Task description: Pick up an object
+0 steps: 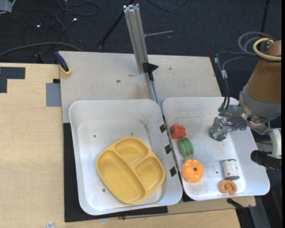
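The right bin (206,106) holds a red pepper-like toy (177,131) and a green vegetable toy (185,147) near its left wall. An orange pumpkin (192,170) sits below them. A small white and red can (230,169) and an orange ring-shaped pastry (228,187) lie at the bin's front right. My gripper (219,132) hangs over the right bin's upper right part, above bare floor, to the right of the red toy. Nothing shows between its fingers.
A yellow divided plate (129,169) lies in the left bin (85,127). A metal post (137,37) rises behind the bins. A blue and yellow tool (63,64) lies on the bench at the back left. The arm's orange band (268,80) looms at the right.
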{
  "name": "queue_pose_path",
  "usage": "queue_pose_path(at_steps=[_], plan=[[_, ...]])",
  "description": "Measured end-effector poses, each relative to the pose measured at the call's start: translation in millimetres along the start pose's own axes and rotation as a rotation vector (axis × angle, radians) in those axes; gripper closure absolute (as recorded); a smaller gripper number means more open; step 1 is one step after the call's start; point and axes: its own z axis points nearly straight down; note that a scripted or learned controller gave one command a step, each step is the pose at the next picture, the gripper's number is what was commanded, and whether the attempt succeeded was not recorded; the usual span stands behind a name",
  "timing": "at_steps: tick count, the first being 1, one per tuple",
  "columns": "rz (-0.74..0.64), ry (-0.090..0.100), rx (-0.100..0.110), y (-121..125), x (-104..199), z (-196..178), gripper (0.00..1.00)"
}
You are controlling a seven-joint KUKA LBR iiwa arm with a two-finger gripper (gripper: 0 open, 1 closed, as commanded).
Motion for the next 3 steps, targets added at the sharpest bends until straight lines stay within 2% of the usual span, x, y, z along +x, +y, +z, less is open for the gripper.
queue_pose_path(at_steps=[1, 2, 3], plan=[[0.000, -0.002, -0.001, 18.6, 49.5, -4.4, 1.00], [0.001, -0.001, 0.002, 32.3, 97.6, 12.9, 1.00], [0.000, 0.000, 0.001, 35.4, 151.0, 16.8, 1.00]])
